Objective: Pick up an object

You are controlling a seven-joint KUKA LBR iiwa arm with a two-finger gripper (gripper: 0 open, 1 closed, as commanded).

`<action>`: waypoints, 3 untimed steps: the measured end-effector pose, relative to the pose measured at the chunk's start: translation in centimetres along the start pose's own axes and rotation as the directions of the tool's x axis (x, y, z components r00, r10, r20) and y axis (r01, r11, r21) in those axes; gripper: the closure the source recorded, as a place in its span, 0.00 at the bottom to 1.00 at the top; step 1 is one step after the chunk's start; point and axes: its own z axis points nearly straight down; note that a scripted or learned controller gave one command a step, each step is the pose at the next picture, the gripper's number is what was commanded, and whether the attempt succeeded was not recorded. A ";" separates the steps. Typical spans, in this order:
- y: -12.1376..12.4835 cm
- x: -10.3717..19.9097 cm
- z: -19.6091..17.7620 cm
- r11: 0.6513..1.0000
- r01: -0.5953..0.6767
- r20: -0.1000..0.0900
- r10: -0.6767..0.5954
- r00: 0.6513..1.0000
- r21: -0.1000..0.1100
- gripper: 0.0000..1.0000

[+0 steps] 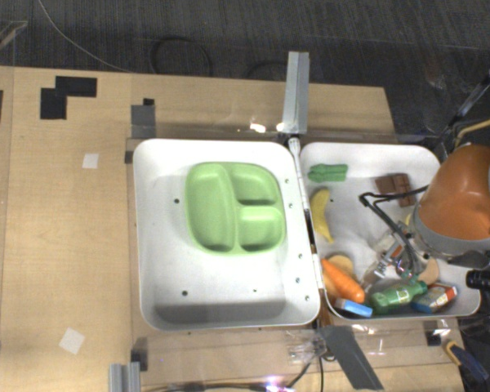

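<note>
1. Two shallow white bins were set side by side on a wooden bench point(57, 243). The left bin point(159, 300) and the right bin point(416, 155) were touching along the middle.
2. A green divided plate point(233, 207) was laid in the left bin, nearer its far side.
3. The grey arm with its orange band point(465, 194) was reached in over the right bin from the right.
4. The gripper point(396, 260) was lowered into the near part of the right bin, among the toys. How wide it was could not be told.
5. An orange carrot point(343, 278) was laid by the near left corner, with a blue piece point(354, 307) just beside it.
6. A green bottle point(400, 295) was laid along the near wall, close under the gripper.
7. A yellow banana point(320, 213) was laid by the left wall.
8. A green block point(327, 172) was seen at the far left corner.
9. A brown block point(392, 186) was seen farther right.
</note>
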 end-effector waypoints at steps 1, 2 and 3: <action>-5.1 -3.3 -4.3 0.983 -0.182 -0.011 0.182 0.983 0.006 0.00; -6.1 -4.2 0.2 0.970 -0.243 -0.006 0.243 0.970 0.002 0.00; -5.6 -3.8 0.2 0.970 -0.243 -0.003 0.243 0.970 0.004 0.00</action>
